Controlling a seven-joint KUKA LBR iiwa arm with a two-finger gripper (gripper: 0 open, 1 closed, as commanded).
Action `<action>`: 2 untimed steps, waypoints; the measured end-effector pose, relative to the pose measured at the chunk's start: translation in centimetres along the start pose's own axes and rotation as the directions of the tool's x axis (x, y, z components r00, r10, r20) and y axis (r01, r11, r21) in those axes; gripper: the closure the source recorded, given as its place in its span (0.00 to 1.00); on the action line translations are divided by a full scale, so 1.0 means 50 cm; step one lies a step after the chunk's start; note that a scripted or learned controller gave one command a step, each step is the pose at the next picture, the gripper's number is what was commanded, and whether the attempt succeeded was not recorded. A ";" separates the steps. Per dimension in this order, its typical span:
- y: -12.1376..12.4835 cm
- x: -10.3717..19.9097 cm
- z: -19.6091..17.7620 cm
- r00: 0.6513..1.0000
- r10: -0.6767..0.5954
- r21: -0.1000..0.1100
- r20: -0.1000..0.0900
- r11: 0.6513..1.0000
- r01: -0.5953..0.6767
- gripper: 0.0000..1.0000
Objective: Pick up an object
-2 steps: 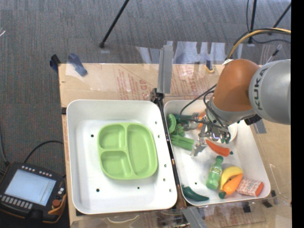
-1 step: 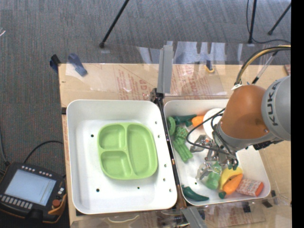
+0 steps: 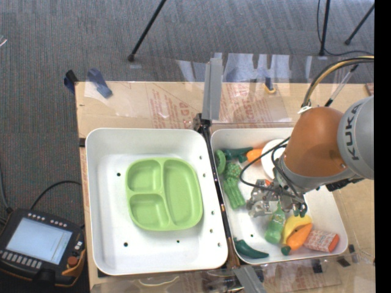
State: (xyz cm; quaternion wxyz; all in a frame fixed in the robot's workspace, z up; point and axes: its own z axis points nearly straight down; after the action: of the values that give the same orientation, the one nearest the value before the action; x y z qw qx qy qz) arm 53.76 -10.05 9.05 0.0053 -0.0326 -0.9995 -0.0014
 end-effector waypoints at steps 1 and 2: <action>-0.005 -0.070 0.012 0.920 0.391 -0.001 0.006 0.920 -0.391 1.00; -0.004 -0.071 0.012 0.921 0.390 -0.001 0.006 0.921 -0.390 0.00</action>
State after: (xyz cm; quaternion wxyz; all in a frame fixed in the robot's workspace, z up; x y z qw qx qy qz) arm 57.27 -10.46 8.41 0.0024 -0.2309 -0.9730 -0.0001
